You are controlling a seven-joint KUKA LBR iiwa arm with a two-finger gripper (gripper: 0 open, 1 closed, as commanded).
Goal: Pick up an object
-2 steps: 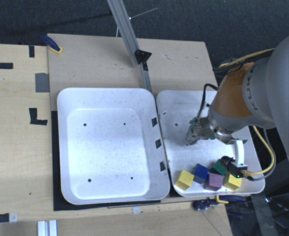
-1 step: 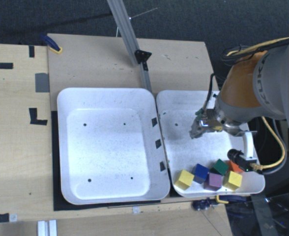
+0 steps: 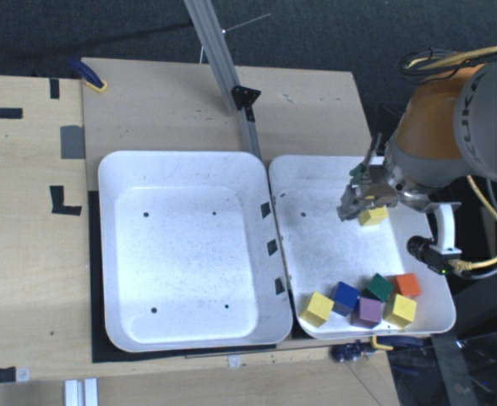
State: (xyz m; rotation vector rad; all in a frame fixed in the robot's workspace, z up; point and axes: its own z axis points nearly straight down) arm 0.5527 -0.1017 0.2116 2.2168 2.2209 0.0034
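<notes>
My gripper hangs over the upper middle of the right white bin. A small yellow block shows right at its lower edge, touching or partly under it. I cannot tell whether the block is held or lies on the bin floor. Several more blocks are clustered at the bin's near edge: a yellow one, a blue one, a purple one, a green one, an orange one and another yellow one.
The left white bin stands beside the right one, the two rims meeting at a shared divider. A grey metal pole slants down from the top to the bins' far edge. Cables hang off the arm at the right.
</notes>
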